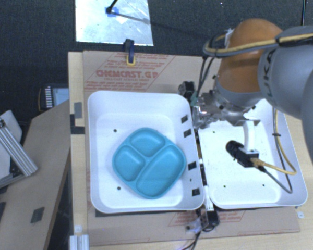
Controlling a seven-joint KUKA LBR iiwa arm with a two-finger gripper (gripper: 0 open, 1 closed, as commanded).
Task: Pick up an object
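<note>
Blue three-compartment plate (148, 162) lies flat in the middle of the left bin (101, 105), open to a reach from above, and is the likely target. The gripper (203, 113) hangs at the inner edge of the right bin (287, 189), apart from the plate; whether it is wide or narrow cannot be told.

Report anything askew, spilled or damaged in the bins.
Only the blue divided plate stands out: it lies in the left bin turned at an angle to the bin's walls. It looks whole, and no spill or damage shows.
</note>
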